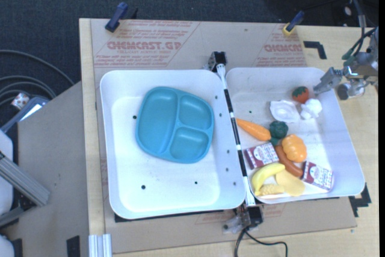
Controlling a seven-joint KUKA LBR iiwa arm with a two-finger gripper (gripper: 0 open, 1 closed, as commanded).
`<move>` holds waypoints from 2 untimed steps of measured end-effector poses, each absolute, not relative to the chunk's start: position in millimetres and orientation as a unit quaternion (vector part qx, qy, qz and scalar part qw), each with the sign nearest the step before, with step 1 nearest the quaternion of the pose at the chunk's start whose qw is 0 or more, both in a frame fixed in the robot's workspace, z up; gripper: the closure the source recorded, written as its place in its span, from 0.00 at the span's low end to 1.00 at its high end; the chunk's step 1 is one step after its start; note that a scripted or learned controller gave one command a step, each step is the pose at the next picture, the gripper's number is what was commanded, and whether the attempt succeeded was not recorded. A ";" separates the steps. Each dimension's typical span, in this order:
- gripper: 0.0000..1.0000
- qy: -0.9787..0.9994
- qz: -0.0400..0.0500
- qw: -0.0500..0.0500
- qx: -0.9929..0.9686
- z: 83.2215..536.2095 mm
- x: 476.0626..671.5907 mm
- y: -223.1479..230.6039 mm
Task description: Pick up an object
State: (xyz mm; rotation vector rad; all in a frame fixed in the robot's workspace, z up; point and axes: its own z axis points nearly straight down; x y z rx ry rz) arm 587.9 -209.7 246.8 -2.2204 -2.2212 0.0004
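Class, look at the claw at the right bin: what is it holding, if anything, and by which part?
Nothing is seen held. The claw hovers by the right bin's upper rim, apart from the toy foods, nearest the tomato.

Grey metal tool (328, 80) with thin cables above it

Two white bins (120, 189) sit on a tan bench (180, 39) printed with reddish lettering. In the left bin, a sky-blue divided plate (174, 124), plain, no pattern. Over in the right bin: an orange carrot (254, 129), a dark green piece (278, 128), an orange pepper-like piece (294, 147), a yellow banana (266, 176), two maroon-and-white cartons (260, 155), and near its far edge a red piece (300, 93) and white ones (284, 110). Blue clamp (115, 17) at the bench's far-left corner.
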 end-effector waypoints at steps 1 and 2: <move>0.00 -0.708 0.000 0.001 -0.707 136.4 625.3 -201.5; 0.00 -0.708 0.000 0.000 -0.707 84.2 666.4 -177.5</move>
